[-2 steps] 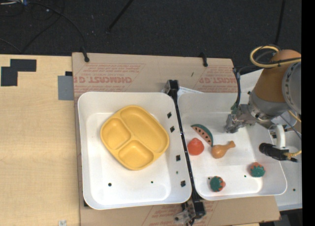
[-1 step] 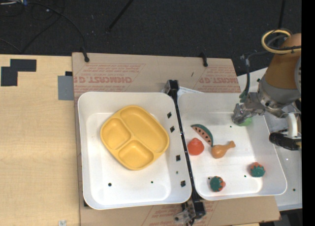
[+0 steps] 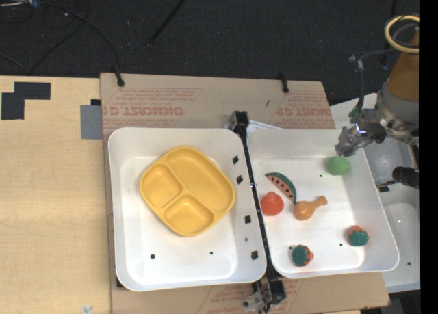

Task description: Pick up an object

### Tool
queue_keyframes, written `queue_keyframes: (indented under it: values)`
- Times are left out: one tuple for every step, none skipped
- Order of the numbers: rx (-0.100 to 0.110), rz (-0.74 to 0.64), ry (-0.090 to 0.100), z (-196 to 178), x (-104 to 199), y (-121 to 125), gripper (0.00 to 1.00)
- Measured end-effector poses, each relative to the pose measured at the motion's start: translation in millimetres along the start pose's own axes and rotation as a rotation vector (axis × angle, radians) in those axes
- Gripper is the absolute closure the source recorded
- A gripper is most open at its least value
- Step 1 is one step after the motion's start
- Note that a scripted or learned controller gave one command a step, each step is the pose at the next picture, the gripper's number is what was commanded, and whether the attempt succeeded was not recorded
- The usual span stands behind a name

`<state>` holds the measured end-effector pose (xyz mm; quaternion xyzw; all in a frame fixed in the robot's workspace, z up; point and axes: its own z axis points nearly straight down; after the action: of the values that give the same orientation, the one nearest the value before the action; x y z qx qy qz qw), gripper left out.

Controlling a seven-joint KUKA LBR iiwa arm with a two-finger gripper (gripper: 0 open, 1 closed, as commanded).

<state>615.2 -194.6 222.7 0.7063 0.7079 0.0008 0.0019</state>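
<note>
Item 1, pincer (image 3: 345,143): it was recorded at the far right corner of the right bin (image 3: 321,268), poised just above and touching the upper edge of the green ball (image 3: 337,165). Whether its tips stood wide or narrow could not be told; nothing was seen held between them.

Item 2, step in hand: it was judged to be the closing approach on the green ball. A good grasp was thought to require the tips to be centred over the ball's widest part and lowered well past it before closing, since a round, smooth body was likely to squirt aside or roll toward the bin wall if pinched high or off-centre.

Item 3, green ball: small, round, plain light green, matte, resting on the white bin floor near the far wall, well apart from the rest.

Item 4, neighbours, nearer the camera than the ball: watermelon slice (image 3: 282,184), red tomato (image 3: 272,204), orange drumstick (image 3: 309,206), two green-and-red pieces (image 3: 356,236) (image 3: 302,255).

Item 5: yellow divided plate (image 3: 187,190), in the left bin (image 3: 130,265).
</note>
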Motion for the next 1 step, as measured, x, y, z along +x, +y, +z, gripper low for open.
queue_keyframes:
  values:
    - [0.0, 0.0, 0.0, -53.4, -0.8, 1.0, 1.0]
